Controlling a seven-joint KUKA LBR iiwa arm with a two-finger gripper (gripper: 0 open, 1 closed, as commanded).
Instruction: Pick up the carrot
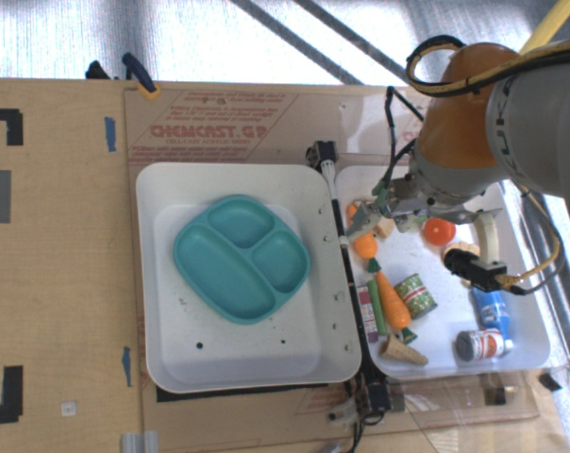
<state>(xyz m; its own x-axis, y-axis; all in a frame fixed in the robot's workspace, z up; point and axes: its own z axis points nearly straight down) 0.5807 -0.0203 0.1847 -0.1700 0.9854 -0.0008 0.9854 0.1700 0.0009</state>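
Arm: grey with an orange band, reaching in from the right over the right bin's far half.
Gripper: low over the right bin, near its left wall; its state: cannot tell.
Carrot: lying in the right bin's left part, slanted, just beside a green can (green leafy end toward the gripper).
Other items: an orange ball, a blue-and-white can, a small orange piece.
Left bin: holds a teal divided plate.

Arm low, tool down.
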